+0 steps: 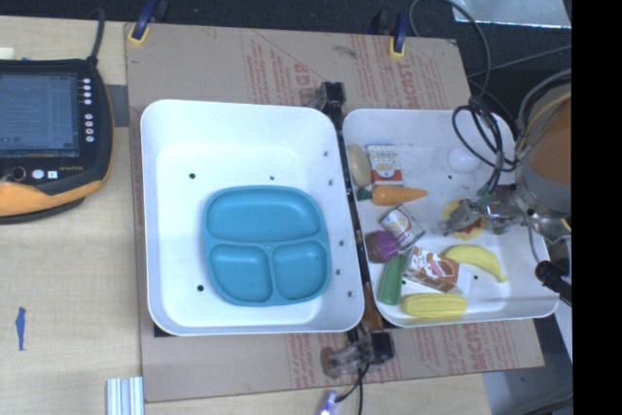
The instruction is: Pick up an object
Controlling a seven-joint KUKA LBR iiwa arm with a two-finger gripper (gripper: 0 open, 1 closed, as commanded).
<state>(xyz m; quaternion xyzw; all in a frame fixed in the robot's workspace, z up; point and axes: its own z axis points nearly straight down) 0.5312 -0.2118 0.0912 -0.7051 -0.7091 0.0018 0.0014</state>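
Observation:
My gripper (pixel 475 213) hangs low over the right part of the right bin (pixel 428 129), with the grey and orange arm (pixel 547 151) behind it at the view's right edge. Directly under the gripper lies a small yellow and red item (pixel 467 226), partly hidden by it. A banana (pixel 476 259) lies just in front of the gripper. Further left are a carrot (pixel 398 194), a tin can (pixel 398 226), a purple eggplant (pixel 380 247), a green cucumber (pixel 391 278), a snack packet (pixel 433 269) and a corn cob (pixel 434 306).
A small carton (pixel 384 161) and a beige potato (pixel 360 166) sit at the bin's back left, a white object (pixel 462 157) at the back. The left bin (pixel 243 126) holds a blue divided plate (pixel 265 244). A tablet (pixel 49 136) lies far left. Black cables (pixel 483 126) loop by the arm.

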